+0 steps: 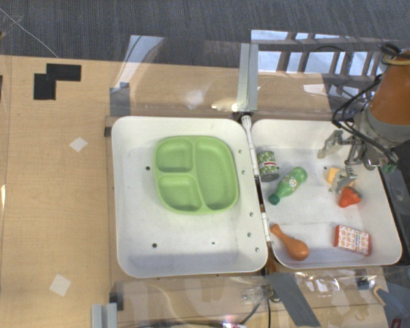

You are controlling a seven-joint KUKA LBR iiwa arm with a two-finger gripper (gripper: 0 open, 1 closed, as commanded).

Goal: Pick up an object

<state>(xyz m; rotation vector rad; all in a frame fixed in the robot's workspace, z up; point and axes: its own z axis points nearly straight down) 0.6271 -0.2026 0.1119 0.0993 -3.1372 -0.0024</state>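
Observation:
My gripper [342, 161] hangs over the right side of the right bin [307, 132], under the orange band of the arm. Its two metal fingers stand apart, open, and nothing shows between them. Just below the fingertips lie a small yellow piece [333, 175] and a red-orange toy [349, 197]. Further left in the same bin are a green bottle [288, 184] lying slantwise and a small can [267, 165]. An orange drumstick [290, 242] and a red box [352, 240] lie near the bin's front.
The left bin [133, 244] holds a green divided plate [195, 174]. A metal divider [256, 183] runs between the two bins. Cables and the arm's body crowd the right bin's far right corner.

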